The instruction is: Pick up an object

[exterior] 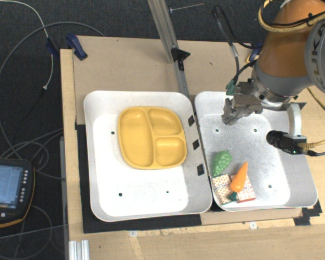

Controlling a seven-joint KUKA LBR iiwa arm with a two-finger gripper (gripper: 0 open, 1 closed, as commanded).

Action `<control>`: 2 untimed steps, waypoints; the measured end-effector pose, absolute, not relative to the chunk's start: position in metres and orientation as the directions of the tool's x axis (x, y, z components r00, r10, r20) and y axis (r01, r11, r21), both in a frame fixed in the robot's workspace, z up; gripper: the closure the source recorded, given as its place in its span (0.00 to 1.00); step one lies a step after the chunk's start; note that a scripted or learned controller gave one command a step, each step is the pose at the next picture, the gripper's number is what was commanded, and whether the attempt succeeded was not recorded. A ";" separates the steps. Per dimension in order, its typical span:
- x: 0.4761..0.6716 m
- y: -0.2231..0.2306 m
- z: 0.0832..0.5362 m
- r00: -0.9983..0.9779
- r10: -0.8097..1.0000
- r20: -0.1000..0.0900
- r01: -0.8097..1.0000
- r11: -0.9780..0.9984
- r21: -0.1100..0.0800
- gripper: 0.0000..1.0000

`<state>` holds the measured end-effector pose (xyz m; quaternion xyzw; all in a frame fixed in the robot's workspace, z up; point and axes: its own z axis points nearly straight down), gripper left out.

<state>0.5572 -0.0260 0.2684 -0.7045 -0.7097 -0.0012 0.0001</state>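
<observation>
The grey two-finger gripper (231, 114) hangs over the upper-left part of the right-hand shallow white bin (276, 161), below the arm's orange band (290, 31). Its dark tips point down toward the bin floor with nothing visible between them; whether the fingers are spread or closed, I cannot tell from this angle.

Taking that right-hand bin as the landmark, 3 small objects cluster in its lower-left corner, well apart from the gripper. A green bumpy rounded toy (222, 161) sits at the top of the cluster. Just below it lies a flat patterned square card or tile (222, 185) with speckled markings. An orange carrot-shaped toy (239, 179) lies tilted across that flat piece, its thick end up and to the right, its narrow end pointing toward the bin's lower-left corner, where a bit of green shows at the tip. A red edge shows under the carrot on its right side.

Immediately to the left of the landmark bin, touching along the shared edge, is the second shallow white bin (105, 194). A yellow plastic plate (151, 137) divided into 3 compartments rests in its upper middle.

Further left of both bins, off the wooden bench (119, 53), a handheld control pendant with a lit screen (8, 191) lies on the dark floor.
</observation>
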 end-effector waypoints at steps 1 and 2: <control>0.587 0.015 0.252 -0.006 1.000 0.001 1.000 0.006 0.002 1.00; 0.600 0.061 0.252 -0.006 1.000 0.002 1.000 0.006 0.001 1.00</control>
